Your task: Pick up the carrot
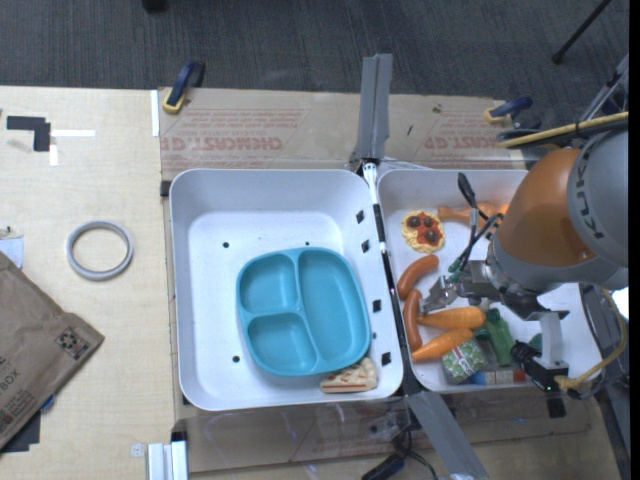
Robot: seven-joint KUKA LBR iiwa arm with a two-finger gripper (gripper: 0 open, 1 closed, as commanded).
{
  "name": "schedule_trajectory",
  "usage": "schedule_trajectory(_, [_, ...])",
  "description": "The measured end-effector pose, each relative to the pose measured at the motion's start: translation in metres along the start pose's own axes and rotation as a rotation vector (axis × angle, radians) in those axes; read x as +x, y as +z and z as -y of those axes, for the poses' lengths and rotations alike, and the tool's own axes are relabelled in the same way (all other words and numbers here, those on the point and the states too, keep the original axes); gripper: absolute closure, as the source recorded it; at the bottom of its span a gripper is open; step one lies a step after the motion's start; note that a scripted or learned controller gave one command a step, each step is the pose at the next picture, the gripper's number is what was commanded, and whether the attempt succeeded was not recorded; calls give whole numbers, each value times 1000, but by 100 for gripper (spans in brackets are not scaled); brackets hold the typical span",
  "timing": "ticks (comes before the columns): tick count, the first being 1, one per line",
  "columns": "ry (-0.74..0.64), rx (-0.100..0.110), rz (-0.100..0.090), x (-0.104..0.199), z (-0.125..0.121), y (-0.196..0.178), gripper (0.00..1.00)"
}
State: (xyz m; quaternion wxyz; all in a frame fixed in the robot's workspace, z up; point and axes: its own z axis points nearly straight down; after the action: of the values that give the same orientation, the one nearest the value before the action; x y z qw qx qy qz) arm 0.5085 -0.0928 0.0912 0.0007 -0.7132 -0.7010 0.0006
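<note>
Since the carrot [452, 318] lies in the right bin [455, 380] among sausages [417, 271], the claw [441, 294] hangs just beside its left end (whether parted or closed, I cannot tell).

Divided plate [303, 311] in left bin [190, 298]; carrot [452, 318] in right bin [400, 193], beside sausages [417, 271].

Fixed overhead camera, slanted down, both bins [190, 268].
</note>
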Motion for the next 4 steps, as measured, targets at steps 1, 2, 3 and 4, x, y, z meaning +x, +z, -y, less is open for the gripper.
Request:
schedule_trajectory(1, [190, 1, -1, -18, 31, 0, 0])
schedule_trajectory(2, [198, 0, 0, -28, 31, 0, 0])
schedule_trajectory(3, [40, -1, 1, -88, 30, -59, 0])
schedule_trajectory(4, [-59, -19, 6, -11, 26, -16, 0])
